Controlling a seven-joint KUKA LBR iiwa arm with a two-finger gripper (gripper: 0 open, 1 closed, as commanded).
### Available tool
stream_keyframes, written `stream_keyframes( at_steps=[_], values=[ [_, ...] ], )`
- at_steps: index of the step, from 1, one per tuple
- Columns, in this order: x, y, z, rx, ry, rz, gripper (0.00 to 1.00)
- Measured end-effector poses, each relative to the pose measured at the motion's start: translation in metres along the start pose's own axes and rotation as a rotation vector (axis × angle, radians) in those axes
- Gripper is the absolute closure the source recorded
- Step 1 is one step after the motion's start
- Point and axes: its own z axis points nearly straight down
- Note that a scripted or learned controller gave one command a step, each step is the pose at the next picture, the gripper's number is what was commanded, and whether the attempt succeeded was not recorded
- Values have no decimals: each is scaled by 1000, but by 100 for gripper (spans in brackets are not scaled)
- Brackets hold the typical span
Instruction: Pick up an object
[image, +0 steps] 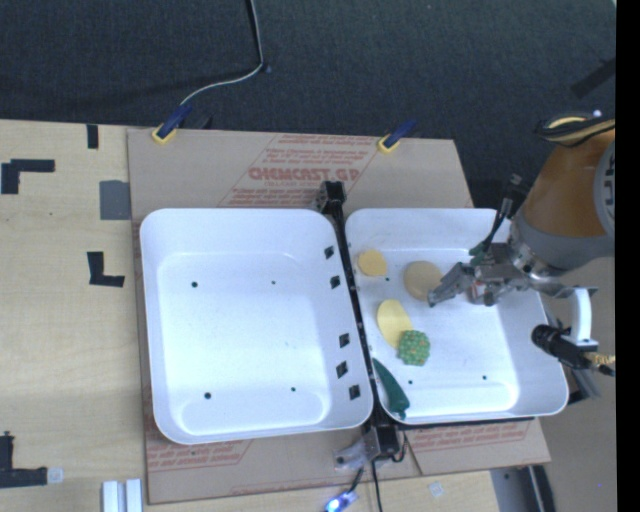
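Several small objects lie in the left half of the right bin (500, 395). Among them are a pale yellow round piece (372, 263), a tan rounded lump (420, 273), a yellow oblong piece (393, 318) and a green bumpy ball (413, 347). A dark green leaf-shaped item (390, 388) rests against the bin's front left corner. My gripper (452, 289) hangs low in the right bin, just right of the tan lump, with its tip close to the lump's lower right edge. Nothing shows in its grasp.
The left bin (165, 300) stands beside the right one, and a black divider with clips (343, 300) runs between them. Both sit on a cardboard sheet (300, 170). The arm's grey and orange body (570, 210) overhangs the right bin's right edge.
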Motion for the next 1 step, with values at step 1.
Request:
stream_keyframes(
  at_steps=[1],
  values=[
    [57, 50, 107, -2, -1, -6, 0]
  ],
)
